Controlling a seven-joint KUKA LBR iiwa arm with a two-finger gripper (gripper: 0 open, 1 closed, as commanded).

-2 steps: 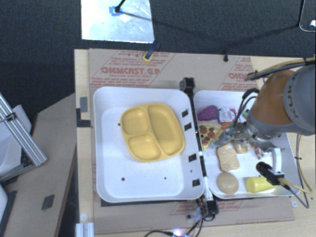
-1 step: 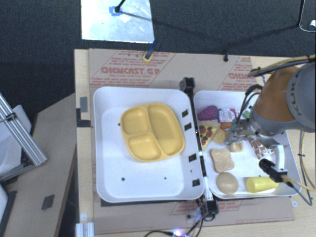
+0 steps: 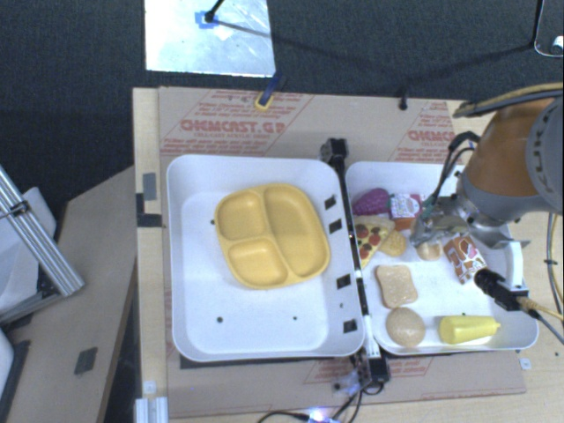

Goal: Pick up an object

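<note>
Arm: the grey KUKA arm with the orange band (image 3: 511,161) reaches in from the right and hangs over the right white bin (image 3: 529,329).
Gripper: the two-finger gripper (image 3: 429,230) is low among the toy food, just above a small tan rounded piece (image 3: 429,251); whether it is spread or closed, I cannot tell, and nothing can be made out in its grasp.
Likely target: that small tan piece, just right of the pizza-slice toy (image 3: 370,239) and touching or nearly touching a pale yellow chunk (image 3: 394,245).
Handling, judged: probably light hollow plastic, stiff and smooth, so apt to slip or roll; best taken across its narrow middle, low down.
Crowding: a purple rounded toy (image 3: 372,202) and a red-and-white packet (image 3: 405,205) lie above the pizza slice; an orange printed wrapper (image 3: 463,256) lies to its right, beyond the tan piece.
Easier picks: a tan toast slice (image 3: 396,284), a round beige bun (image 3: 405,326) and a yellow wedge-like block (image 3: 467,328) lie below the pizza slice, more apart.
Left bin: the left white bin (image 3: 189,236) holds a yellow three-compartment plate (image 3: 269,233), left of the pizza slice.
</note>
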